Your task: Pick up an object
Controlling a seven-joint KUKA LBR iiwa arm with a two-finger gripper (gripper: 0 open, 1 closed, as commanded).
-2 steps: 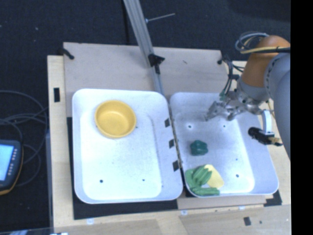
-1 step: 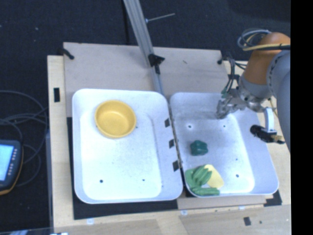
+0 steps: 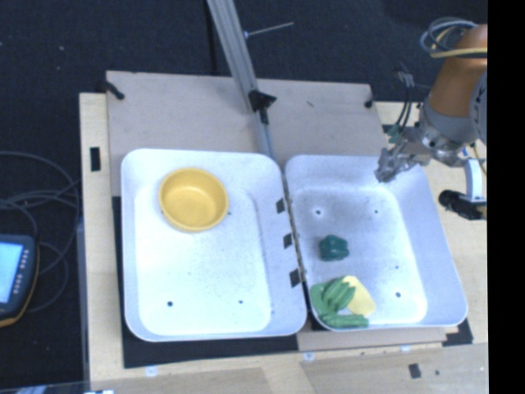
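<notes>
I judge the dark green object (image 3: pixel 333 248) at mid right bin (image 3: pixel 410 212) small, light and rigid, best pinched across its middle; tool (image 3: pixel 388 169) state I cannot tell.

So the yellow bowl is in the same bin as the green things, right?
No. The camera view shows the yellow bowl in the left bin, while the dark green object and the green and yellow pieces lie in the right bin.
</notes>
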